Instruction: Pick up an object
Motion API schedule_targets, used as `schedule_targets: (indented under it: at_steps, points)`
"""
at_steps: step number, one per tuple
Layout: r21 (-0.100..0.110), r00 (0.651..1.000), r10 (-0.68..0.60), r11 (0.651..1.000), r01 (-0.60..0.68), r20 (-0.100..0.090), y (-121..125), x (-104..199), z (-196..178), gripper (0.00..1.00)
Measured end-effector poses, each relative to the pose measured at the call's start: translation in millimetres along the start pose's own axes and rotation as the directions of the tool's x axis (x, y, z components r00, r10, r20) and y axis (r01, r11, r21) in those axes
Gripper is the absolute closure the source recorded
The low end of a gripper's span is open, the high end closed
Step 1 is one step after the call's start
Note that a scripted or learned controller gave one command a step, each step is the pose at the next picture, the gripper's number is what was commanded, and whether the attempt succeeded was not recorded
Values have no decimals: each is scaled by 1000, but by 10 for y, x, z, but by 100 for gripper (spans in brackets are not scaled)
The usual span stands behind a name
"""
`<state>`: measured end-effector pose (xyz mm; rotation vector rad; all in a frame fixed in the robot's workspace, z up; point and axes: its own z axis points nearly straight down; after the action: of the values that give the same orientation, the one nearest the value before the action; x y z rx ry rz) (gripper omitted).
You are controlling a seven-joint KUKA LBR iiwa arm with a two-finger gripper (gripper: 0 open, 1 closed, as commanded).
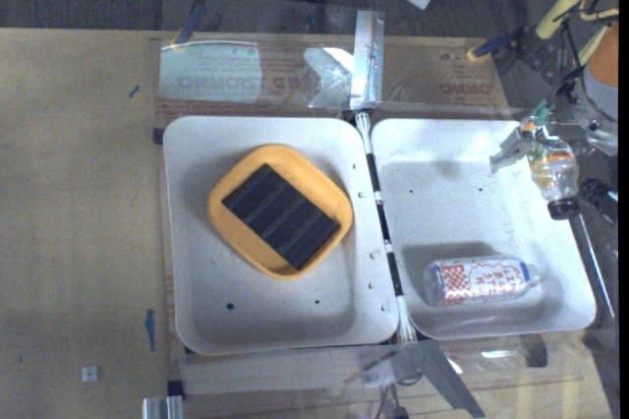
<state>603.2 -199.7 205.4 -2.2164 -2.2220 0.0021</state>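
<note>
- The wooden counter (69,210) is seen bare on the left, with small blue marks scattered on it.
- The left shallow white plastic bin (197,299) is set on the counter, and a rounded square orange dish with a dark ribbed insert (280,210) is laid near its middle, turned at a slant.
- A strip of clear plastic sheeting with printed lettering (256,73) is taped along the far edge of both bins.
- The right shallow white plastic bin (442,161) is placed just beside the left one, their rims touching along a dark seam.
- A clear plastic bottle with a red-and-white patterned label (480,279) is found lying on its side near the front of the right bin, cap pointing right.
- The gripper (543,156) is positioned over the right bin's far right edge, well apart from the bottle; a small clear, amber-tinted object (552,169) appears just at it, but whether the gripper is open, closed or gripping cannot be told.
</note>
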Motion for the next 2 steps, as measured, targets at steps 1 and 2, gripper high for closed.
schedule_targets:
  at_steps: [1, 2]
  points:
    - [-1, 987, -162, 987, 162, 1, -973, 271, 611, 0]
    - [-8, 972, -237, 971, 237, -4, -689, -118, 1122, 0]
